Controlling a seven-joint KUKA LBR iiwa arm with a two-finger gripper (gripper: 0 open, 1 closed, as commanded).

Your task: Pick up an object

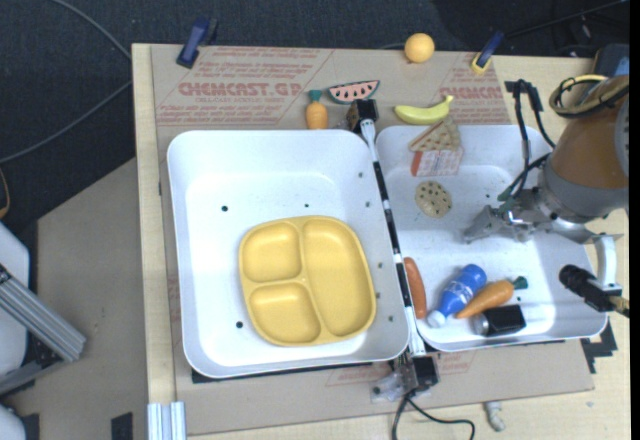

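robot gripper (487, 225) with fingers spread and empty hovers low in the right bin (470, 143), approaching to pick; next it must descend onto the cookie (433, 197) nearby.

Grey arm (585, 190), orange band, seemingly cabled
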